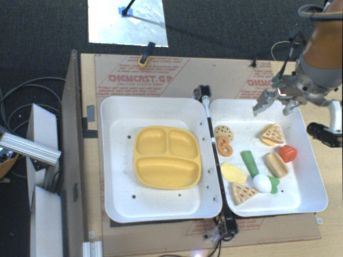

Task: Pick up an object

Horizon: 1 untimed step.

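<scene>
Dark carpeted floor around a brown cardboard-covered bench [161,74], red lettering printed across its upper part. Silvery sheet [127,16] on the floor at upper left of frame; loose black cables [21,103] and a white box [45,143] along the left edge.

Two shallow white bins side by side at centre. Left bin [115,143]: holds a yellow divided tray [166,157], three compartments, lying flat at its middle. Right bin [305,191]: holds a scatter of toy food. Noted from upper left to lower right:
- speckled cookie [223,132] near the divider, touching an orange pretzel ring [225,148] just below it
- pizza wedge [273,135] toward the upper right
- red tomato-like piece [288,153] just beside a hot dog [276,165]
- green stick [248,163] at middle, slanted
- yellow block [234,173] left of the green stick
- white egg [262,183] touching a green piece at its right
- second pizza wedge [243,193] at the lower edge, just below the yellow block

Grey arm with orange band entering from upper right of frame. Gripper [277,104] poised over the upper right corner of the right bin, two grey fingers [263,103] spread apart, nothing between them. Nearest item: upper pizza wedge, below the gripper and apart from it. All toy food resting in the right bin.
</scene>
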Each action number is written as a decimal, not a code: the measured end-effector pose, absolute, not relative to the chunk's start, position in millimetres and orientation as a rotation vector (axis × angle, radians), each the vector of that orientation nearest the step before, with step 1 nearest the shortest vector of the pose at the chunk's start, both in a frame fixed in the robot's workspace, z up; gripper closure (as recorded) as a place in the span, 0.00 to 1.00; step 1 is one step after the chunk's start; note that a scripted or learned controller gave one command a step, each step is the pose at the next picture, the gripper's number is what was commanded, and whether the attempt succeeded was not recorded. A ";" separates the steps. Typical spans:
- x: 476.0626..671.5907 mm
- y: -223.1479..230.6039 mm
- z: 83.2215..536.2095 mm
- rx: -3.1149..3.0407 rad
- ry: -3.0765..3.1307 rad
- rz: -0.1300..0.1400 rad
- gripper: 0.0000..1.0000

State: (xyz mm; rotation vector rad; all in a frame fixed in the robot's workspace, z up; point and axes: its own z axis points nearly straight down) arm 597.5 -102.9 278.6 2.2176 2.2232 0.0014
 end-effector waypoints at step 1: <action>550.4 -112.3 77.8 2.226 2.221 -0.002 0.00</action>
